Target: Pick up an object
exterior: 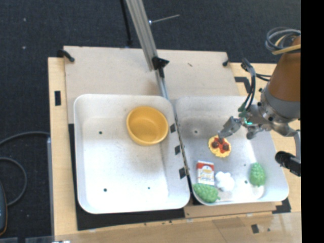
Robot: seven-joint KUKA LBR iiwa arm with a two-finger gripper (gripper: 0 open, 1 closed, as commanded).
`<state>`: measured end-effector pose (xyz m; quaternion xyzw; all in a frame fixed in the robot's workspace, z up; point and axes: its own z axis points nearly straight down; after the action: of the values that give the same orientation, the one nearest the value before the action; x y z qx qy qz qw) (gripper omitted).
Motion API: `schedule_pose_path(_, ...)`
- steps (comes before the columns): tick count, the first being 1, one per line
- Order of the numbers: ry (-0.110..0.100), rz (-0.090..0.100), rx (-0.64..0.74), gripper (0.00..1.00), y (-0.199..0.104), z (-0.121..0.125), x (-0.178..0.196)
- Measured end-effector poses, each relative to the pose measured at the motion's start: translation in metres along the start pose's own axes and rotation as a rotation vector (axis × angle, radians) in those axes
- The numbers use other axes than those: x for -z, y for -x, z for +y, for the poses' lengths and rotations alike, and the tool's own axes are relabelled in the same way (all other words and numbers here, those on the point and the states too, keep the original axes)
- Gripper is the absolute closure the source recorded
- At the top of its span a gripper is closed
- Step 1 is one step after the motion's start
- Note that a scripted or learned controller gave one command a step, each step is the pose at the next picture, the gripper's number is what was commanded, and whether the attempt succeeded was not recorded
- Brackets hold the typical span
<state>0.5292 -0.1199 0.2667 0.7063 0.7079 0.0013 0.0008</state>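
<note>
The right bin (202, 113) holds a small yellow and red toy (219, 146), a red and white carton (205, 172), a white lump (224, 180) and two green toys (205, 191) (257, 174). A yellow bowl (147, 125) sits upright in the left bin (101, 161). My gripper (239, 130) hangs over the right bin, just up and right of the yellow and red toy. It is open, with nothing between its fingers. One dark finger (228, 127) points down-left toward that toy without touching it.
A slanted metal pole (144, 32) runs from the top of the view down to the ridge between the bins. The carton, white lump and green toys crowd the right bin's near edge. Cables (281, 37) loop at the arm's upper right.
</note>
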Motion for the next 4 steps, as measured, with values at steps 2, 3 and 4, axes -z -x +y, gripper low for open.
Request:
schedule_pose_path(2,-0.008,-0.002,-0.003,0.0,0.001,0.007,-0.106)
schedule_pose_path(3,-0.007,-0.002,-0.004,0.0,0.003,0.005,-0.148)
schedule_pose_path(4,0.002,0.0,-0.009,1.0,0.003,0.007,-0.135)
